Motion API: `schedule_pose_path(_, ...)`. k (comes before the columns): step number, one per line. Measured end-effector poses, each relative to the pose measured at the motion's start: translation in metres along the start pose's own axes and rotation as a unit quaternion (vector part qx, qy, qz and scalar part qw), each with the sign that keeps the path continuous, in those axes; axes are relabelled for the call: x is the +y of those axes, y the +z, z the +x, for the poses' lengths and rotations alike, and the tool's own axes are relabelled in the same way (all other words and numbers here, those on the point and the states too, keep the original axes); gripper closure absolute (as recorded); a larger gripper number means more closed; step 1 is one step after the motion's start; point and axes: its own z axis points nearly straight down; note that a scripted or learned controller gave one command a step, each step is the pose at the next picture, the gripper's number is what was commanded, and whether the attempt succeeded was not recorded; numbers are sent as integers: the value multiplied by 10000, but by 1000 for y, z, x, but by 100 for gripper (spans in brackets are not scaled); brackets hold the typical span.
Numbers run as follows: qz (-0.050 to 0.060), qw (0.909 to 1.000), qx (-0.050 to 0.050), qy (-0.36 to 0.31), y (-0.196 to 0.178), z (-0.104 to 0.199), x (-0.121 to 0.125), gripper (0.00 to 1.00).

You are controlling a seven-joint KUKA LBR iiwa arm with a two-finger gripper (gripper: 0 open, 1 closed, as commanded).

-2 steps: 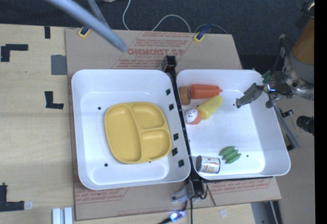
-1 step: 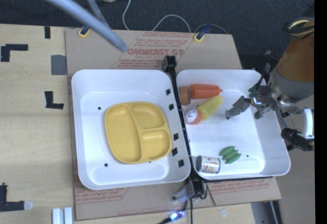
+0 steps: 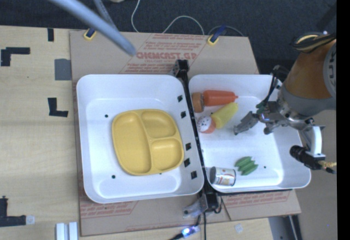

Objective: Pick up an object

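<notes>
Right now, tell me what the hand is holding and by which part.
Nothing. The hand hangs over bare floor of the right bin, with nothing between its fingers. The yellow toy lies just to its left, apart from it.

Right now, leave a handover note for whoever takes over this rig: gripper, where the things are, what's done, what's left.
Gripper: over the right bin, upper middle, nothing visibly held; finger state unclear.
Right bin: carrot and yellow piece at the top left, small round toy by the divider, green pod and can near the bottom edge.
Left bin: yellow tray.
Done: the arm is positioned over the right bin.
Left: grasp one object and lift it; the yellow piece looks nearest.
</notes>
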Motion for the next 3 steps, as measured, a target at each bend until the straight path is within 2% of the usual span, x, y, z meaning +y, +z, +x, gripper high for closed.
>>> schedule_pose_path(1,6,10000,1,4,62,-4,4,0)
schedule_pose_path(2,-16,10000,-1,-5,48,-4,5,100)
schedule_pose_path(3,-56,10000,-12,1,-15,-5,5,100)
